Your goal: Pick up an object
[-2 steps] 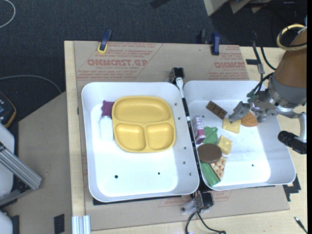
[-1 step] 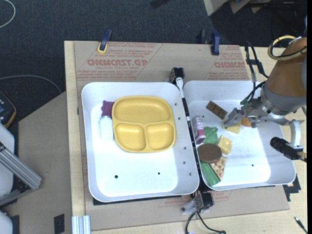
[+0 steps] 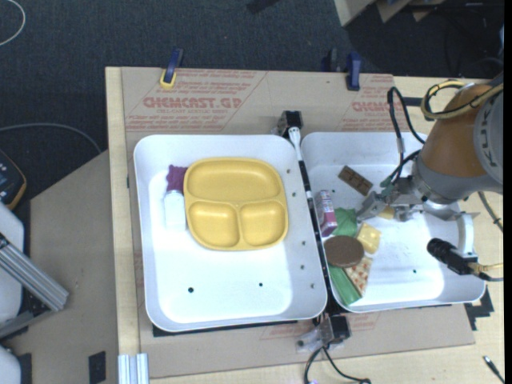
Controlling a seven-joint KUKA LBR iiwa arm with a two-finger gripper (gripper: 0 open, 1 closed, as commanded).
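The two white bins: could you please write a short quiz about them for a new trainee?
1. True or false: the yellow divided plate lies in the right bin.
2. Which thing lies nearest the gripper? A) brown round disc B) white bottle with purple cap C) blue clamp
3. Fill in: the plate has ___ compartments.

Key
1. False; it lies in the left bin.
2. A.
3. Three.

Brown round disc [image 3: 346, 251] flat, right bin's left side.
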